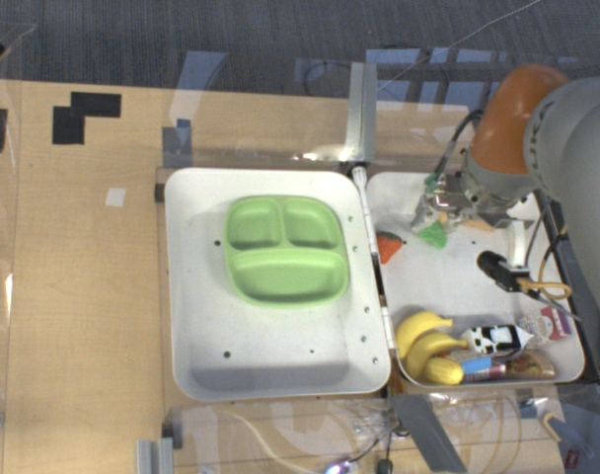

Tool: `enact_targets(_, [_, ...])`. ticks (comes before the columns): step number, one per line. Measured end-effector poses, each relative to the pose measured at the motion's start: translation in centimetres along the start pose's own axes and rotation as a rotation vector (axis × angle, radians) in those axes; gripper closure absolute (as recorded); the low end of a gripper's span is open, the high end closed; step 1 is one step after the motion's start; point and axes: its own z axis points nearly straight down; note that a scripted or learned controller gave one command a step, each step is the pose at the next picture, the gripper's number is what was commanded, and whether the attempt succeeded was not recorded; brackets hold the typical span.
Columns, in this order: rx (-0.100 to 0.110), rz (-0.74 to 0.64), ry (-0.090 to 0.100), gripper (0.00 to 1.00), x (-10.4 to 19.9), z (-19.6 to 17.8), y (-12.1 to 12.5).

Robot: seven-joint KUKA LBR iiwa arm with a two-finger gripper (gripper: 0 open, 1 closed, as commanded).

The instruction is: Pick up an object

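- The pale wooden bench (73,294) carries two shallow white plastic bins side by side, smooth and matte with rounded corners: the left bin (196,363) and the right bin (448,284).
- A light green plastic tray (284,248), glossy, with three compartments and soft rounded edges, lies flat in the middle of the left bin.
- The grey arm with its orange band (512,117) reaches into the far part of the right bin; the jaws (441,208) point down there, and whether they are parted or closed cannot be told.
- A small green object (434,234), angular and smooth, lies on the bin floor right beneath the jaws, seemingly touching them; its long axis cannot be made out.
- A small orange wedge (389,247) lies near the bin's left wall, tip pointing towards the near side.
- Yellow bananas (430,349), curved and glossy, lie in the near corner, beside a black-and-white toy (495,340).
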Motion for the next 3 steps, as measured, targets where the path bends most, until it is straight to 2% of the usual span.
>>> enact_targets(1, [0.013,-0.020,-0.001,1.00,4.6,-12.7,1.3])
enact_targets(2, [0.015,-0.020,-0.001,0.00,4.5,-12.6,1.3])
enact_targets(3, [0.010,-0.308,0.000,0.00,0.7,-2.1,2.7])
